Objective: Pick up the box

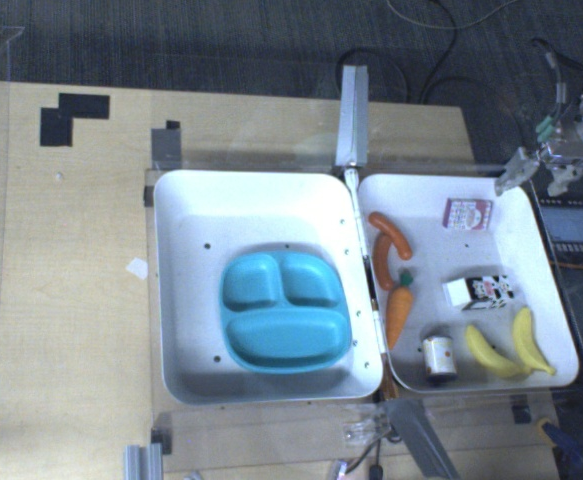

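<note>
The box (pixel 468 213), small with a reddish patterned face, lies flat in the right bin (pixel 541 238) near its far edge, a little toward the far right corner, with bare white floor all round it. The gripper (pixel 543 160) hangs outside that bin, just past its far right corner, and whether it is open or closed cannot be told from here, since the wrist hardware hides that end of it. The main risk is that the box is low and flat: a descent that lands slightly off would likely push it along the floor or press on its top instead of closing around it. It also sits near the bin's far wall, so an approach from that side could catch the rim. A second risk is mistaking the target, because a white carton (pixel 479 291) with dark printing lies toward the middle of the same bin, near two bananas (pixel 509 348) and a small can (pixel 438 356). The sausages (pixel 386 246) and carrot (pixel 399 313) along the bin's left edge are well apart from the box, and the blue tray (pixel 286 310) in the left bin (pixel 171 268) plays no part.
</note>
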Motion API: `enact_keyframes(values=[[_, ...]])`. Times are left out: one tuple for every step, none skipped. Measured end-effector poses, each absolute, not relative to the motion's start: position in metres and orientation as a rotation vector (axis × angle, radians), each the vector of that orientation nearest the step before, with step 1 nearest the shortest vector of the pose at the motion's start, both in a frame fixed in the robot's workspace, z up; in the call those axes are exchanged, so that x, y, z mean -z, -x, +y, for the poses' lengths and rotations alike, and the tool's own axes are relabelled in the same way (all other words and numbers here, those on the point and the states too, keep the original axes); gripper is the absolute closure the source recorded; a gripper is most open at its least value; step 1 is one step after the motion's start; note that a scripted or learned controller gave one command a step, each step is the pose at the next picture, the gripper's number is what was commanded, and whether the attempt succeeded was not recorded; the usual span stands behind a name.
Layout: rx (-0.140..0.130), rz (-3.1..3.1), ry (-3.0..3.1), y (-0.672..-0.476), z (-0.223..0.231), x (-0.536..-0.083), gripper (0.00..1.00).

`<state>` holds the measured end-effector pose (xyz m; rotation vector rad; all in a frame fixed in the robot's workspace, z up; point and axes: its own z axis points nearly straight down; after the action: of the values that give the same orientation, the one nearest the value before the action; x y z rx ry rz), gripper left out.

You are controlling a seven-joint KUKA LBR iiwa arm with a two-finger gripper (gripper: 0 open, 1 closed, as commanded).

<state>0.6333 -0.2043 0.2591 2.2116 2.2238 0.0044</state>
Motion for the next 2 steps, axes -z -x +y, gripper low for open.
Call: enact_keyframes(values=[[-0.005, 2.409, -2.025, -0.666, -0.200, -0.086, 0.00], [-0.008, 2.410, -2.013, -0.668, -0.199, -0.100, 1.00]])
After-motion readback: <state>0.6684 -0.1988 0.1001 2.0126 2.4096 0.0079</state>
